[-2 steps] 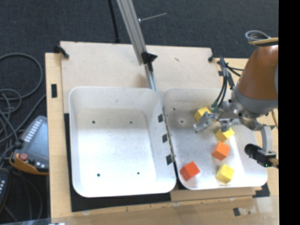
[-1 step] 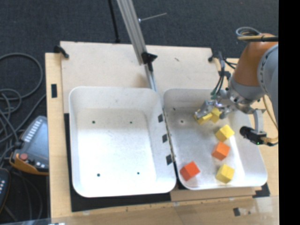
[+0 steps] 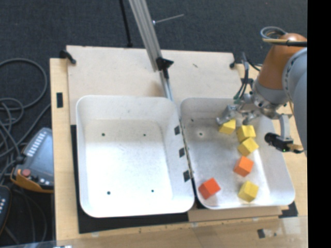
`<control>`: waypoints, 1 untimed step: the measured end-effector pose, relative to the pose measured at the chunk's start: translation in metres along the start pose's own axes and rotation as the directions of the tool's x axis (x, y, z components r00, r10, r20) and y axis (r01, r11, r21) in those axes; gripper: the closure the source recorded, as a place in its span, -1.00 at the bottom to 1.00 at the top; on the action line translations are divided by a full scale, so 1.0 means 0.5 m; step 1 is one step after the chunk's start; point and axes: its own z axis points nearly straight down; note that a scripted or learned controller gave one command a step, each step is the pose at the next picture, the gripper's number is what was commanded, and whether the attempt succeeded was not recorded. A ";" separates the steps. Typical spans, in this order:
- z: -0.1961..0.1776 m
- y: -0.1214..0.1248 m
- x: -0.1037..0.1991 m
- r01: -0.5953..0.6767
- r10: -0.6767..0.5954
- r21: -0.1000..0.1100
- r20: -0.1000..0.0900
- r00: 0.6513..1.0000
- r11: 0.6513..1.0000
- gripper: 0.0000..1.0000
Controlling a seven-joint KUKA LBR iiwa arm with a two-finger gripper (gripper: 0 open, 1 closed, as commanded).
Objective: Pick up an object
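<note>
So here's where we're at: all the blocks sit in the right bin (image 3: 274, 161), bunched toward its far right corner and down its right side. That makes sense for a pick-anything job, since the arm (image 3: 279, 66) comes in from that side and has them all in easy reach. The gripper (image 3: 239, 115) is low over the far right corner of that bin, right at the yellow block (image 3: 227, 127) and just beside another yellow block (image 3: 246, 132). We can't tell how its jaws stand (it's a tangle of metal and cable from up here), and nothing shows as held.

Further along the right side we've got a third yellow cube (image 3: 248, 146), an orange cube (image 3: 243, 166), and one more yellow cube (image 3: 249, 190) near the front edge, with a red-orange cube (image 3: 209, 188) at the front left corner. The first three yellows are packed tight, so we reckon a clean grab there is tricky.

Both bins sit on a pale wooden bench (image 3: 114, 71), dark carpet around it, cables and a teach pendant (image 3: 37, 154) off its left edge, and an aluminium post (image 3: 147, 30) rising behind the left bin (image 3: 83, 138).
</note>
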 end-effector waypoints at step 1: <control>-0.020 0.001 -0.003 0.005 -0.005 0.000 0.003 1.000 1.000 1.00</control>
